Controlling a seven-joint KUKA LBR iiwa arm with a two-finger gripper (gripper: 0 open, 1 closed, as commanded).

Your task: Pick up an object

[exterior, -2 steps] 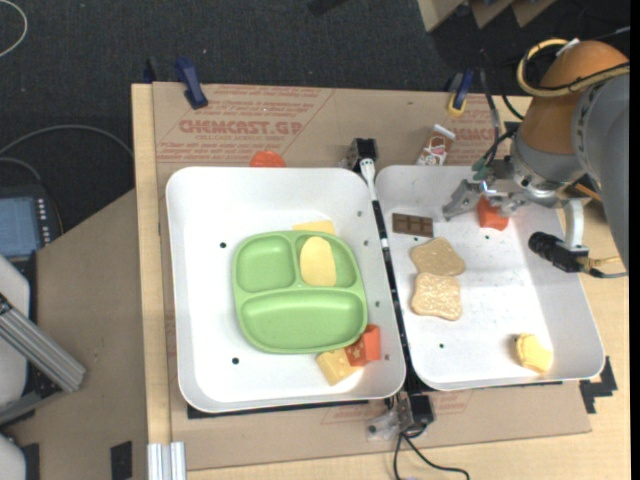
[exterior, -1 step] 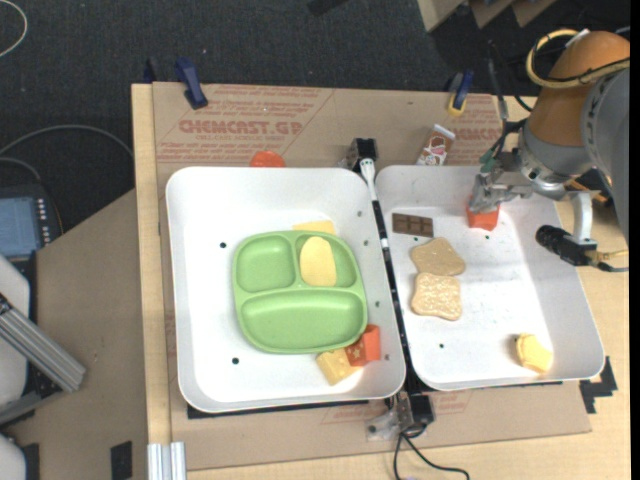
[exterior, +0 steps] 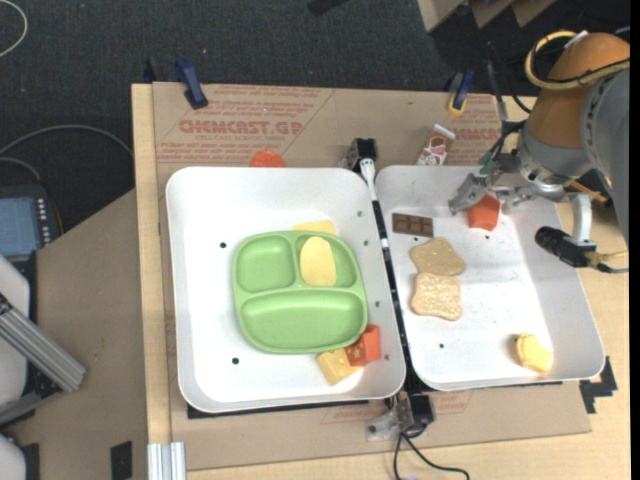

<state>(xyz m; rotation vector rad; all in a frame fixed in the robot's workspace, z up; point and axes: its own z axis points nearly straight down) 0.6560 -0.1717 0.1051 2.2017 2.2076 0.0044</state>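
White right bin point(exterior: 560, 298): gripper point(exterior: 487, 194) grips orange block point(exterior: 484, 214).

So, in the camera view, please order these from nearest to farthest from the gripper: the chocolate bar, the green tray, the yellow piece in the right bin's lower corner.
From the gripper:
1. Chocolate bar, right bin, upper left.
2. Yellow piece, right bin, lower right corner.
3. Green tray, middle of the left bin.
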